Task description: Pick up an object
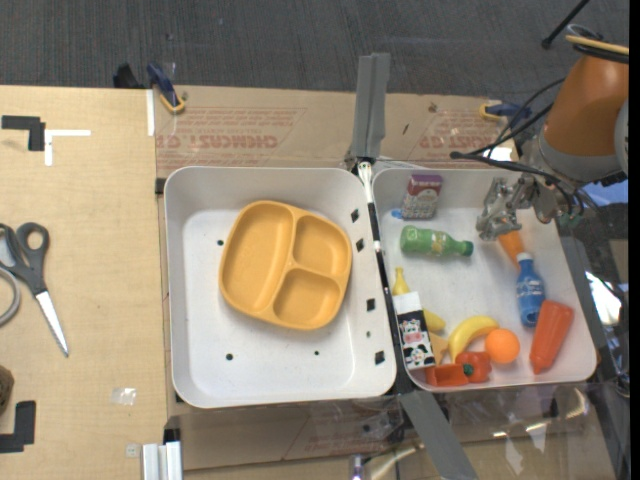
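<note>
Hanging over the right bin (570,268), the gripper (497,218) sits near the green bottle (434,241) and blue bottle (529,290) — I cannot tell its grip.

You'll find only red mirrored print on the cardboard sheet (262,128) behind the bins; it can't be read.

Scissors (35,278) lie on the bench (80,368), well apart from the bins.

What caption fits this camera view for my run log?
Gripper hangs over the right bin near the blue bottle and green bottle; yellow divided plate sits in the left bin.
</note>
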`<state>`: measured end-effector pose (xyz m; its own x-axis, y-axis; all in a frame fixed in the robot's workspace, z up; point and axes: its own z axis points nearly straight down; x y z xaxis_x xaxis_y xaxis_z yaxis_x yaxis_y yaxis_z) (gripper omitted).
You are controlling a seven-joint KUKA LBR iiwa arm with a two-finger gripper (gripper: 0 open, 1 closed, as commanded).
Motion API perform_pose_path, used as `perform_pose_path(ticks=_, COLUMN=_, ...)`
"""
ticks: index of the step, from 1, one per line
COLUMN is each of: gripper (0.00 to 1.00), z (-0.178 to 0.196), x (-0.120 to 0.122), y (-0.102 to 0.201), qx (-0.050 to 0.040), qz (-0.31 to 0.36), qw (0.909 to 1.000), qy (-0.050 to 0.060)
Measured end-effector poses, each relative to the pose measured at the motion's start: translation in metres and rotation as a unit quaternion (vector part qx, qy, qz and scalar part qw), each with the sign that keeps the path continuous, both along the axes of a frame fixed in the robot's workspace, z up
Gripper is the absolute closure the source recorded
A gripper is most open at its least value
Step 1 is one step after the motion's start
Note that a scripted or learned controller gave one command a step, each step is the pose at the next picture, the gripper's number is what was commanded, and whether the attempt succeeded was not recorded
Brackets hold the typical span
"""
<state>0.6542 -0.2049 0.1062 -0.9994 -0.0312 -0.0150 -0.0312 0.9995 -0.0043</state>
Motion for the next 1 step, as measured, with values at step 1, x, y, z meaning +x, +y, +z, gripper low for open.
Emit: perform_pose_path(ticks=1, gripper=0.0, z=-0.0001, x=0.0, y=0.0002, qx=0.0001, qz=0.0, qw=1.0, qy=0.0)
